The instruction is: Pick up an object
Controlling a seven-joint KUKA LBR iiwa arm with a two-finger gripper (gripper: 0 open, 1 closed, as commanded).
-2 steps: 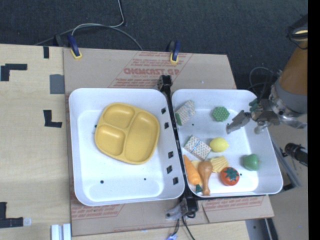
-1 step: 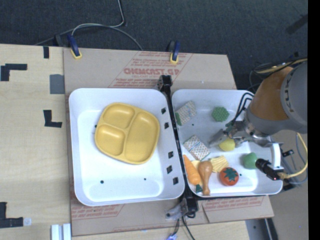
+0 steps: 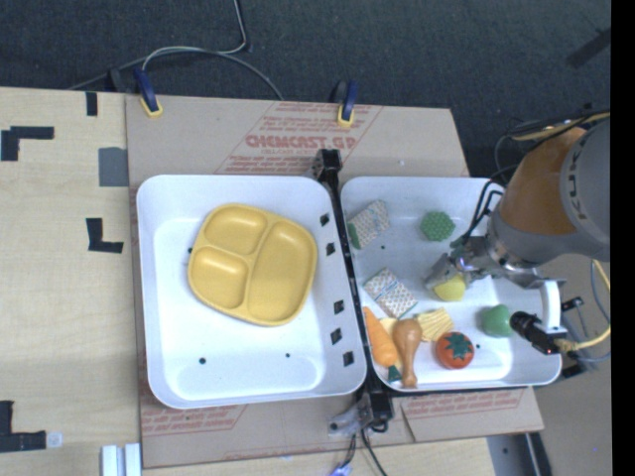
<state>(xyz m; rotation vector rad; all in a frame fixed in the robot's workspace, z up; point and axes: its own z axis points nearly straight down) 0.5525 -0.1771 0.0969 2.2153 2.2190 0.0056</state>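
Low in the right bin [image 3: 516,370], the gripper [image 3: 448,274] hangs over a small yellow piece [image 3: 450,289], its grey fingers [image 3: 444,268] reaching down to touch the top of that piece; whether they are spread or closed, or whether the yellow piece actually sits between them, I cannot tell from this slant. Behind the gripper the arm [image 3: 556,201] rises to the right, grey with its orange band showing above the wrist. Just left of the yellow piece lies a patterned grey square packet [image 3: 390,293], tilted on the bin floor, and below that a ridged pale yellow chip-like piece [image 3: 433,323] lies near a brown drumstick [image 3: 407,343] and an orange carrot [image 3: 380,337], the carrot and drumstick lying side by side close to the bin's left wall. A red tomato [image 3: 455,350] with a green top sits near the front wall, and a smooth green round piece [image 3: 494,319] lies to its upper right, beside a black fitting on the arm. Farther back, a bumpy green round thing [image 3: 437,226] rests above the gripper, and another patterned packet [image 3: 370,222] lies toward the back left corner. In the left bin [image 3: 169,365], well apart from all this, a yellow divided plate [image 3: 252,264] lies flat. Both bins sit on a cardboard sheet [image 3: 288,132] held by two clamps [image 3: 346,101] at its far edge.
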